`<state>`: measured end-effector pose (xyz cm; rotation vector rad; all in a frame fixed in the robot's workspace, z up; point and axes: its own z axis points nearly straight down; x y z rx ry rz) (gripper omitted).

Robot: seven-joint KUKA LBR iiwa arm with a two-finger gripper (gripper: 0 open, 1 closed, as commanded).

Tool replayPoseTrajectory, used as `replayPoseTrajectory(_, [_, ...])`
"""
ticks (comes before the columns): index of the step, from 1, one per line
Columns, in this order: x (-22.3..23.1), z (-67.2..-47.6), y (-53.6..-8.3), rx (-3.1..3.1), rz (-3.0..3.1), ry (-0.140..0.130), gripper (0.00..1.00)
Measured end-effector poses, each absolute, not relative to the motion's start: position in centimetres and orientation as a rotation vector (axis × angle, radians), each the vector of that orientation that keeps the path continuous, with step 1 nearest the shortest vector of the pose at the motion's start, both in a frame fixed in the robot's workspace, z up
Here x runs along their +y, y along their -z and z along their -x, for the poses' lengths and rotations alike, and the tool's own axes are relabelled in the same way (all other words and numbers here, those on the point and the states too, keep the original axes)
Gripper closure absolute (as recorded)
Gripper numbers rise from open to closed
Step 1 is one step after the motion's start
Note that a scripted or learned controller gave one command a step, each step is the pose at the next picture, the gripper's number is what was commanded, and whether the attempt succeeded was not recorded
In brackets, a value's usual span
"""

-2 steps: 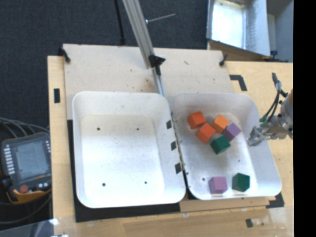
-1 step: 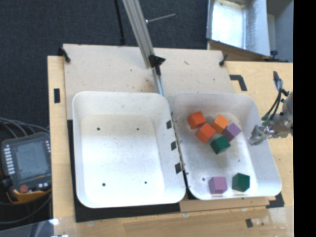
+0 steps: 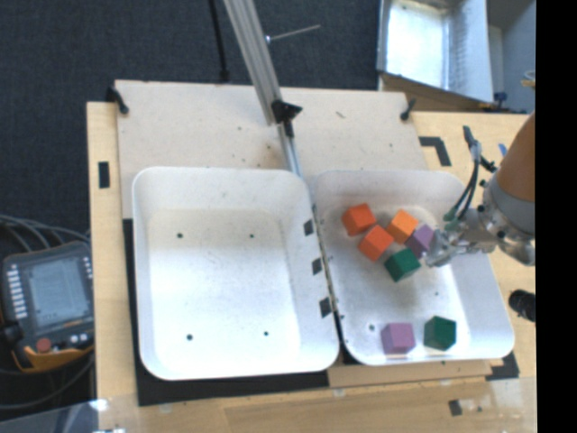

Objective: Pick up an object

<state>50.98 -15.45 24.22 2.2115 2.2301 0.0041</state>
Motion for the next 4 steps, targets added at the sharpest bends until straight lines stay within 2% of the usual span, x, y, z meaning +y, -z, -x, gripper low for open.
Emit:
replayPoseTrajectory(1, [-9.7, -50.4, -24.9, 2.232, -2.212, -0.004, 1.0])
replayPoseTrajectory(2, [-3.8, -50.7, -25.6, 2.23, -2.211, -0.006, 1.0])
replayPoseTrajectory(4, [5.7, -50.7, -23.6, 2.229, -2.214, -0.002, 1.0])
